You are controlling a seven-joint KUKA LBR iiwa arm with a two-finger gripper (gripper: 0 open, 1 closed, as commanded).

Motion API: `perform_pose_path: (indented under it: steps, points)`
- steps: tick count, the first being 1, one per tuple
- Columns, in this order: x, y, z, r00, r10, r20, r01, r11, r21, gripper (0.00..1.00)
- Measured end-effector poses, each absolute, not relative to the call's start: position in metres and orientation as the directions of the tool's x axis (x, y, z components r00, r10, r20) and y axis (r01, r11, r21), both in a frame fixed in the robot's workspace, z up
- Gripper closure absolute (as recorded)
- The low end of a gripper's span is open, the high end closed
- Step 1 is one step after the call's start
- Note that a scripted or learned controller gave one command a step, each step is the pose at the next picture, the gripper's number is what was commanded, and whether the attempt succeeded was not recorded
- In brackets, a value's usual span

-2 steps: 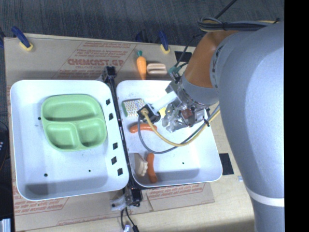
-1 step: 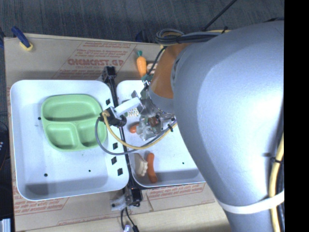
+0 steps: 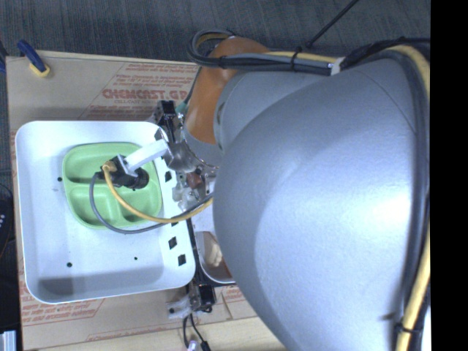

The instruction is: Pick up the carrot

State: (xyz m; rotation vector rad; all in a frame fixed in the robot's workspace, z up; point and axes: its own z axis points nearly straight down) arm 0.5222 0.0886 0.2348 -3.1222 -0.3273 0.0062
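Observation:
My gripper (image 3: 189, 184) hangs over the divide between the two white bins, just right of the left bin (image 3: 44, 269). The grey arm with its orange band (image 3: 208, 93) rises over it and hides most of the right bin. A light green divided tray (image 3: 79, 172) lies in the left bin, to the left of the gripper.
A sliver of the right bin shows under the arm, with a pale tan object (image 3: 213, 254) on something dark brown. Cardboard (image 3: 117, 86) lies under the bins. A blue and yellow clip (image 3: 33, 58) sits at the far left corner.

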Motion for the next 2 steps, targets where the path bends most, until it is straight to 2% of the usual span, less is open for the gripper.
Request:
perform_pose_path:
  steps: [1, 2]
  points:
    - [0.522, 0.088, 0.245, 0.977, 0.211, -0.006, 0.211, -0.977, -0.002, 1.00]
    - [0.480, 0.035, 0.191, 0.894, 0.448, -0.005, 0.448, -0.894, -0.007, 1.00]
